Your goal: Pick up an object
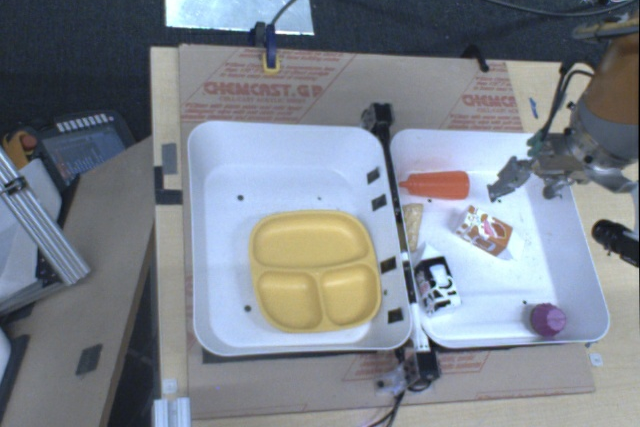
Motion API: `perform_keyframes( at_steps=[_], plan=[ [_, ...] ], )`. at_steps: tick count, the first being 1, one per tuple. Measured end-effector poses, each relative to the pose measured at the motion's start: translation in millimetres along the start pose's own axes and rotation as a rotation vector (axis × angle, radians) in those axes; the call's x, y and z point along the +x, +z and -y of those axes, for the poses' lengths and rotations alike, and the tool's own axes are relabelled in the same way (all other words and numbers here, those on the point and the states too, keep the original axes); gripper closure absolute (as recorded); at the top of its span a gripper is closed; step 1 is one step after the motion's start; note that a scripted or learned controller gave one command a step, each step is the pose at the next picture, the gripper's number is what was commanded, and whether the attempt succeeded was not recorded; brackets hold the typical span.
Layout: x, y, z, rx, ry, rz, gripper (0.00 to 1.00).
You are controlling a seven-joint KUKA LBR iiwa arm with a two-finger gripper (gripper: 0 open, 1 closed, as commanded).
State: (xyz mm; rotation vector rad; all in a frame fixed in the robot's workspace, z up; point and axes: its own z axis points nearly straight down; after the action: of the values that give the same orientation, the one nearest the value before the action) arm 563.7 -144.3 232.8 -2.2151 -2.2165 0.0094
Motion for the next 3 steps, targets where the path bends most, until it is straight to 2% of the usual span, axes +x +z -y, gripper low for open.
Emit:
perform_keyframes(
  at_steps=[1, 3],
  plan=[
    [0, -6, -2, -0.011, -0.003, 0.002, 0.0],
    [2, 84, 4, -0.008, 0.0, 0.001, 0.0]
  ],
)
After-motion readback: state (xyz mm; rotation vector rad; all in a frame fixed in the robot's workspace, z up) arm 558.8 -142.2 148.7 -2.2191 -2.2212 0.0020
